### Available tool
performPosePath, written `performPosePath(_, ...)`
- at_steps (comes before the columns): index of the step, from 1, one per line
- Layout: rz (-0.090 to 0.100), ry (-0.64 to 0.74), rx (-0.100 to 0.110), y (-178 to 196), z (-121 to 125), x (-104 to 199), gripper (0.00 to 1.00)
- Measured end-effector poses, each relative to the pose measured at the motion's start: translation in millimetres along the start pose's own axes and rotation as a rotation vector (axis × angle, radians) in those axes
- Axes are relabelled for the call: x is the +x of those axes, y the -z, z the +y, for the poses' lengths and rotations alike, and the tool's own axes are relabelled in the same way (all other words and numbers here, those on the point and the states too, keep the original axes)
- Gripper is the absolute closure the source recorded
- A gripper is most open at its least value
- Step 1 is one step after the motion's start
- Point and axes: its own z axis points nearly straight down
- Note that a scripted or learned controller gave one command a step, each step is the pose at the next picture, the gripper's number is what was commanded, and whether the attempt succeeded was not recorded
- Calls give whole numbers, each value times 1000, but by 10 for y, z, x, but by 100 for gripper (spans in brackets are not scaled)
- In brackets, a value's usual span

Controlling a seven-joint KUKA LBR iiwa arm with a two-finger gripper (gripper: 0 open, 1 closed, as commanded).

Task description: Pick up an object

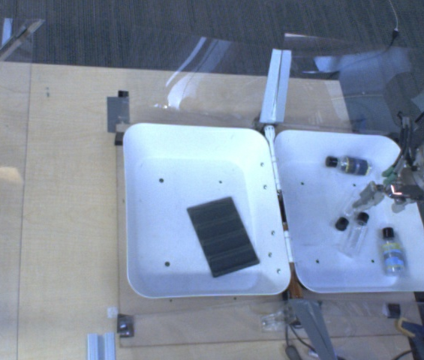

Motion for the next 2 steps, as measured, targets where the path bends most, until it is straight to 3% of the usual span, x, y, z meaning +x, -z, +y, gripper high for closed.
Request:
performPosePath(1,-8,64,-30,-1037,133,-259,0)
performPosePath(2,-2,81,-13,-1210,518,253,0)
